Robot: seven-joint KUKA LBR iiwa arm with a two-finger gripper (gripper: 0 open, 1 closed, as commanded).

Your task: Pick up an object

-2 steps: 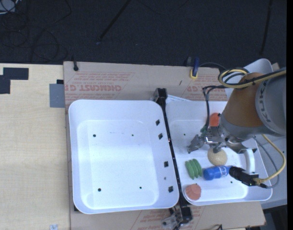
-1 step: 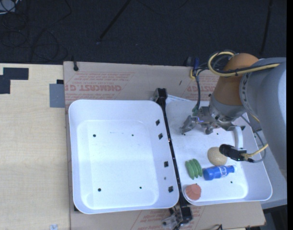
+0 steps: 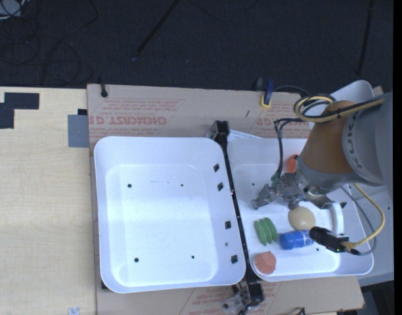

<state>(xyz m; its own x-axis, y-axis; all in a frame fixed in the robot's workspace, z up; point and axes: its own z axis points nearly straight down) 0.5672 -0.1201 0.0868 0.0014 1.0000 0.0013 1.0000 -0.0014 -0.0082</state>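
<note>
The grey arm [image 3: 368, 136] reaches in from the right, its orange band [image 3: 326, 143] sitting just above the wrist. The wrist tips downward and to the left. The gripper [image 3: 261, 200] hangs low at its end, pointing left, with its two metal fingers [image 3: 259, 203] spread a little apart and nothing seen between them.

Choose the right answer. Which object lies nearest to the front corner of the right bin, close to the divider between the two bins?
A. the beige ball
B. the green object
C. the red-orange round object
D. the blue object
C: the red-orange round object lies in the front corner of the right bin by the divider, nearer the front wall than the green object.
</note>
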